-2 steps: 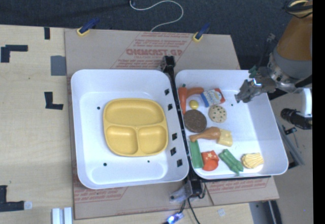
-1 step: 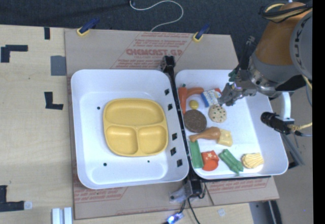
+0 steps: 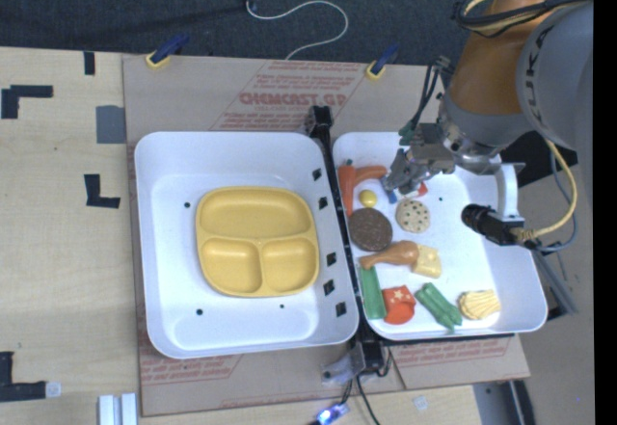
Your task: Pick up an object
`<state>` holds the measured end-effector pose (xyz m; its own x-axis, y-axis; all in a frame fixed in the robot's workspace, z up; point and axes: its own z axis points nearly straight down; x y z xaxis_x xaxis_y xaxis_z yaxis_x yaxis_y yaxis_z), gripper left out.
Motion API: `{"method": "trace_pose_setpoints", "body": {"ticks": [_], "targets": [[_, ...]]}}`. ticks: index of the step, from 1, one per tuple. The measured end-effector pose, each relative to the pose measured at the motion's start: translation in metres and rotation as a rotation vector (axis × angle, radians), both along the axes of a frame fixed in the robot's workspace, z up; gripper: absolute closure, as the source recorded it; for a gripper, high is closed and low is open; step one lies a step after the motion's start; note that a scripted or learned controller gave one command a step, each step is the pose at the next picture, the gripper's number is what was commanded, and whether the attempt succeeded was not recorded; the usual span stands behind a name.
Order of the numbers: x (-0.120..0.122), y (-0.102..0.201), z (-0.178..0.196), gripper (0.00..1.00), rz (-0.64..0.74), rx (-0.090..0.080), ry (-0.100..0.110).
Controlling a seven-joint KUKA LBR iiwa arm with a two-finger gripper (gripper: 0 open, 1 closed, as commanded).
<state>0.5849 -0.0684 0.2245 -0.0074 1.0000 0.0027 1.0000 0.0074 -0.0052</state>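
My gripper (image 3: 405, 180) hangs over the upper left part of the right bin (image 3: 511, 298), just above and right of an orange carrot (image 3: 359, 176) and a small yellow piece (image 3: 367, 199). Toy food lies in that bin: a spotted cookie (image 3: 414, 215), a dark brown patty (image 3: 369, 229), a chicken drumstick (image 3: 397, 255), a cheese wedge (image 3: 429, 264), a green stick (image 3: 371, 294), a red piece (image 3: 398, 305), a green pod (image 3: 439, 306) and a ridged yellow piece (image 3: 478, 304). Nothing shows between the fingers.
The left bin (image 3: 164, 172) holds a yellow divided plate (image 3: 257, 239). A black divider (image 3: 328, 211) runs between the bins. A black cylinder (image 3: 485, 222) on the arm hangs over the right bin's right side. Blue-and-yellow clamps (image 3: 166, 50) hold the cardboard at the back.
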Motion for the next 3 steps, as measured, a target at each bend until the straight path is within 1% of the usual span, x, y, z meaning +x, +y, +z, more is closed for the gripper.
{"method": "trace_pose_setpoints", "body": {"ticks": [1,2,3], "targets": [[0.0040,0.0606,-0.0118,1.00,0.000,-0.001,0.003],[0.0018,0.0580,-0.0125,1.00,-0.006,-0.003,0.002],[0.0044,0.0660,-0.0125,1.00,-0.005,-0.003,0.001]]}}
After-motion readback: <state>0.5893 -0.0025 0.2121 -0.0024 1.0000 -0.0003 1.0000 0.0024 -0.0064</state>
